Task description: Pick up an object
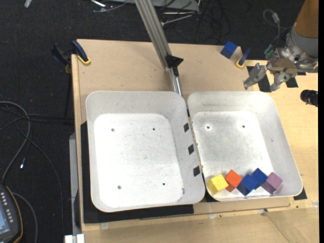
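The pale wooden bench top point(131, 65) bears two shallow white plastic bins side by side, their inner rims touching along a seam marked by small dark clips. The left bin point(136, 151) shows a speckled floor with a few small holes, and the right bin point(238, 135) holds all the loose pieces, crowded into its near corner against the front wall. A long grey metal pole point(154, 27) slants down from the top of the view and ends at the far edge of the seam between the bins. The grey arm with its orange band point(306, 14) comes in at the upper right, and its two-finger gripper point(268, 77) hangs over the bench just beyond the far rim of the right bin, spread apart with nothing between its fingers. In the near corner of the right bin lie four small blocks in a row, touching or nearly so: a blue cube point(252, 180), a purple cube point(273, 182), an orange cube point(233, 179) and a yellow cube point(218, 183). A further small blue block point(229, 49) sits on the bench behind the right bin, near a yellow-tipped clamp point(241, 58).
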Robot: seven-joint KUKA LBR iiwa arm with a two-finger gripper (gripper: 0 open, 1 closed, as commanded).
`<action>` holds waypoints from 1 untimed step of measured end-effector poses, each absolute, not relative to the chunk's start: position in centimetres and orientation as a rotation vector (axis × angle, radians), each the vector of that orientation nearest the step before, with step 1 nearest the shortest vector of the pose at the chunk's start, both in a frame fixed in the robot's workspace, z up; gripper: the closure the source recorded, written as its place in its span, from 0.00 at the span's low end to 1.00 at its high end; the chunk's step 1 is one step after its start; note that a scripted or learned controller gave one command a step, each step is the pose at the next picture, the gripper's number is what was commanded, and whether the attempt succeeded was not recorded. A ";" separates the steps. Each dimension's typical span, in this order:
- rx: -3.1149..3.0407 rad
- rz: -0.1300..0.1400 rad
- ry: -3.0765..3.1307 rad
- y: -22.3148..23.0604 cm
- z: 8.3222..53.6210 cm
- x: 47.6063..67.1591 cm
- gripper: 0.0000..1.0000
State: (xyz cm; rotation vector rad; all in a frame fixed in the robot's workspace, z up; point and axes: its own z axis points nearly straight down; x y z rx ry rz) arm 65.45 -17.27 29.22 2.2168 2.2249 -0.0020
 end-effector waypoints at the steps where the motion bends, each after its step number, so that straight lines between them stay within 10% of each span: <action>1: 2.223 -0.008 2.235 -11.3 19.8 59.4 0.00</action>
